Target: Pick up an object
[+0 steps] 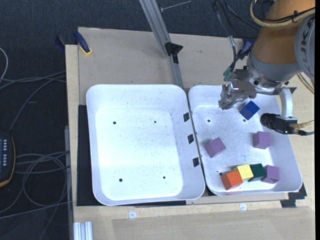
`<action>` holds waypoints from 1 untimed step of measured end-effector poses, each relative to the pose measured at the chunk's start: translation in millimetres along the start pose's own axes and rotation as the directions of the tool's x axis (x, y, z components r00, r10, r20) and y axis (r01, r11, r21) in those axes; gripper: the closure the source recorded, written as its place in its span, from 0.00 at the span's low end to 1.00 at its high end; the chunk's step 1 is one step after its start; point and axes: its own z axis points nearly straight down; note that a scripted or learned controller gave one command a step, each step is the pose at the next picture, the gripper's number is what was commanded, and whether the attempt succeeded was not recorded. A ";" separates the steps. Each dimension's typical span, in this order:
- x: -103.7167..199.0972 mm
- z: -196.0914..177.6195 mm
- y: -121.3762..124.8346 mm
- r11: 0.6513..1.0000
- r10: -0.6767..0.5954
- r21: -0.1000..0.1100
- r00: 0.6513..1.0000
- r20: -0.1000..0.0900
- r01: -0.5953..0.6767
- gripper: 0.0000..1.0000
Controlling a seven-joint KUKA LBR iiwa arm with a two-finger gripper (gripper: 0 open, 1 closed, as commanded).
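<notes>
The grey KUKA arm with its orange band is reaching in from the right and hanging over the far part of the right shallow white plastic bin. Its two-finger gripper is pointing down just above the bin floor near the far left corner; whether the fingers are spread or closed cannot be told from this angle, and nothing is showing between them.

The small blue cube is lying just beside the gripper on its right, tilted, apart from the fingertips. 7 blocks are sitting in this bin in all. A purple cube is resting near the bin's middle left, another purple cube toward the right. Along the near wall an orange block, a yellow block, a green block and a third purple block are lining up, touching in a row.

The left shallow white plastic bin is lying beside it on the wooden bench.
</notes>
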 end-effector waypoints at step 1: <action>54.6 15.8 14.6 1.000 0.001 0.002 1.000 0.000 -0.001 1.00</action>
